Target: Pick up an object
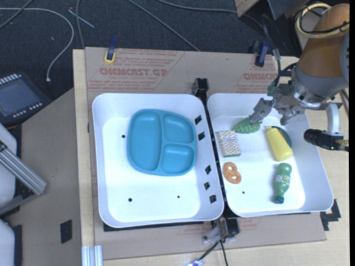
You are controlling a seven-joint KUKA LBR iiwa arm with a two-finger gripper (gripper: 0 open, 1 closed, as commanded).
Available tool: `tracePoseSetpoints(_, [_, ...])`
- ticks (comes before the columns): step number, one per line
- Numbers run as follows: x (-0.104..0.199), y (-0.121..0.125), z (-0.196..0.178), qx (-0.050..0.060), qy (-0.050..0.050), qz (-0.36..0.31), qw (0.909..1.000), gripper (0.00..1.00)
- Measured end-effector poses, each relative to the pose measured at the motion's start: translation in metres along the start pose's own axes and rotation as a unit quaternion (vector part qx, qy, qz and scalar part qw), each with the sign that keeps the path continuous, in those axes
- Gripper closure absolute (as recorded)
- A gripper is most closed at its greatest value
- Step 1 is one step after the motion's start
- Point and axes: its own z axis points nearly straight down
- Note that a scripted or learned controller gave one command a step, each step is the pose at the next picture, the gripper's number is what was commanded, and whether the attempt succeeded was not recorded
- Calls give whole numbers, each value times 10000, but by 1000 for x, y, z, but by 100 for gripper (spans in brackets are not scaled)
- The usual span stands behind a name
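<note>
Gripper [265,111] hovered over the right bin [316,195], fingers spread and holding nothing, one finger touching a green leafy toy [247,127]; yellow bottle [279,143] lay just beside.

Bench clutter around the bins

Blue clamps [111,52] and [260,54] on the cardboard sheet [166,65]; black cables [61,15] across dark floor; small screen [19,96] at left edge.

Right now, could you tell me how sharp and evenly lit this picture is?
Camera view: even, soft light, faint shadows under the blue plate and green bottle; no strong glare on the white bins; the gripper looks slightly blurred.
</note>
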Motion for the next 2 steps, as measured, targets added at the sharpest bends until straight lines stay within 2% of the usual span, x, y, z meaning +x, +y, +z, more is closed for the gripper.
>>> tracePoseSetpoints(1, [0, 3, -8, -70, -8, -13, 10000, 0])
tracePoseSetpoints(2, [-1, 0, 55, -43, -5, -8, 10000, 0])
